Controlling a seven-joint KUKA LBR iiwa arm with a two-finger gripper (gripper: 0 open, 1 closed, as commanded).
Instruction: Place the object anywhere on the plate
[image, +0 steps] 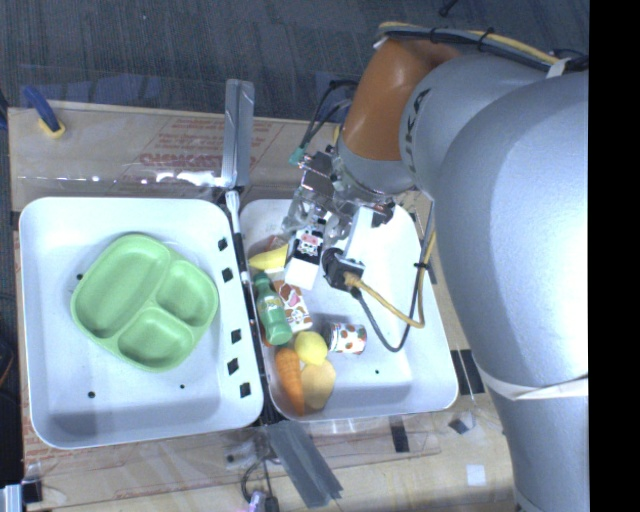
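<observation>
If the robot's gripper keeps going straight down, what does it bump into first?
Probably the white carton right under the gripper, near the yellow toy food in the right bin. Depth is hard to judge from this slanted view.

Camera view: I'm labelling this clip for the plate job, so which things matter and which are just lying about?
Belong to the job:
green plate
tool
toy foods in the right bin: bottle, carrot, lemon

Lying about:
blue clamp

Green plate (145, 300) matt plastic; white bins (60, 400) glossy (smooth plastic); arm (520, 200) satin grey shell.
</observation>
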